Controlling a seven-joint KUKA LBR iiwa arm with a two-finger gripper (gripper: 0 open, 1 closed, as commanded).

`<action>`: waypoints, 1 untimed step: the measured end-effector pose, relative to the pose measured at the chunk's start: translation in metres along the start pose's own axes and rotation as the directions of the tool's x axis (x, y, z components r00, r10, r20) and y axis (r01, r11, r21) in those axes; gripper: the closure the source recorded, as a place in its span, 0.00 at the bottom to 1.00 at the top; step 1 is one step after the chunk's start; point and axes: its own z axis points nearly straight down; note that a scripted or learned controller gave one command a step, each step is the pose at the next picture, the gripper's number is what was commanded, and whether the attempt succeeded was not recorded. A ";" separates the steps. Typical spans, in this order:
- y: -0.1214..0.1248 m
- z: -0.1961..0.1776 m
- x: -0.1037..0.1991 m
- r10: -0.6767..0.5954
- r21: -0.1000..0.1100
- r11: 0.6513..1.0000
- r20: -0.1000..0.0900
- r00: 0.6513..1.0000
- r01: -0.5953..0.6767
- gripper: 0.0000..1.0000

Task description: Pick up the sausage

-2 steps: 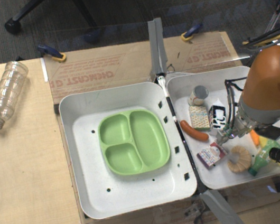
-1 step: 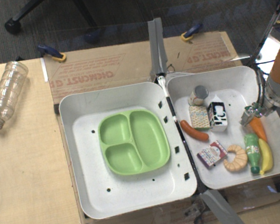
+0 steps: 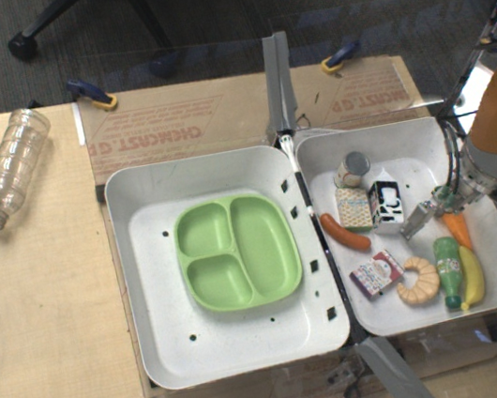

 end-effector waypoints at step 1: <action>0.000 0.000 0.000 0.000 -0.001 1.000 0.001 1.000 0.000 0.00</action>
